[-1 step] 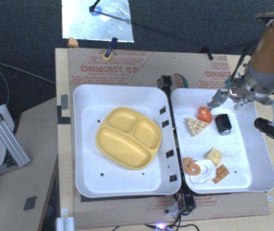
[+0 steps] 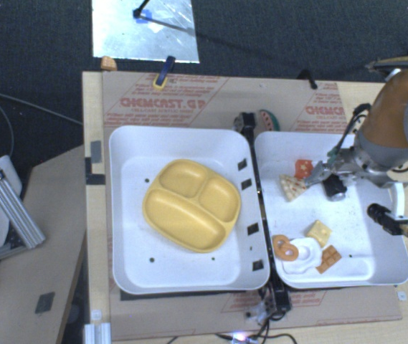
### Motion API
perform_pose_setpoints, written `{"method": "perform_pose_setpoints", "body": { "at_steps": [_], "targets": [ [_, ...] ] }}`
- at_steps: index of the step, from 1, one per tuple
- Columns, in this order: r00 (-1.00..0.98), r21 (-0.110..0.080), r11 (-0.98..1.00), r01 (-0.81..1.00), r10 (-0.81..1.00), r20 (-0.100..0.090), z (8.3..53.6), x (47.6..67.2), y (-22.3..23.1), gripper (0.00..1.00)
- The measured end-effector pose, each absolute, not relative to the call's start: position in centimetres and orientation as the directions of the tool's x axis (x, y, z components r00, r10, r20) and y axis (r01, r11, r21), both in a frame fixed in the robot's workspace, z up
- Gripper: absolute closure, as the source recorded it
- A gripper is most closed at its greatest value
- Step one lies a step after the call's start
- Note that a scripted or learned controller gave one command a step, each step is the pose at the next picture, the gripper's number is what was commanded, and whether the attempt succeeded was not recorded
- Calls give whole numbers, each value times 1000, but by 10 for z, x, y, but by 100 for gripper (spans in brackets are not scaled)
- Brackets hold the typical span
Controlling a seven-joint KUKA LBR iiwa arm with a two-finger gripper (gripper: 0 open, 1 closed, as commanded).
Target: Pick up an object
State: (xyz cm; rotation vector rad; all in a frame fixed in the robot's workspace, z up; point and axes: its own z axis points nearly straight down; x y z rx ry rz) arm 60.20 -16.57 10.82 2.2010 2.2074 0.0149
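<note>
brown waffle piece [image 2: 328, 259], right bin [image 2: 386, 264]

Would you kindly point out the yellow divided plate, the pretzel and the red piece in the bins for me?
yellow divided plate [image 2: 189, 224]: camera view, on the bare floor of its large lower compartment.
pretzel [image 2: 285, 248]: camera view, on its middle.
red piece [image 2: 303, 168]: camera view, on the centre of its top face.

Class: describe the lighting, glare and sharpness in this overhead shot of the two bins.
Camera view: even, soft light with faint shadows; glare on the shiny sheet above the bench; both white bins bright but not washed out; small food pieces slightly soft.
</note>
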Motion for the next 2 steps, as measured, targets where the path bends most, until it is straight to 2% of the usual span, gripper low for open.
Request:
{"method": "perform_pose_setpoints", "body": {
  "at_steps": [1, 2],
  "targets": [
    [-6, 23, 6, 1000, 1000, -12, 102, 675, -142, 0],
    [-4, 6, 4, 1000, 1000, -2, 91, 651, -150, 0]
  ]
}}
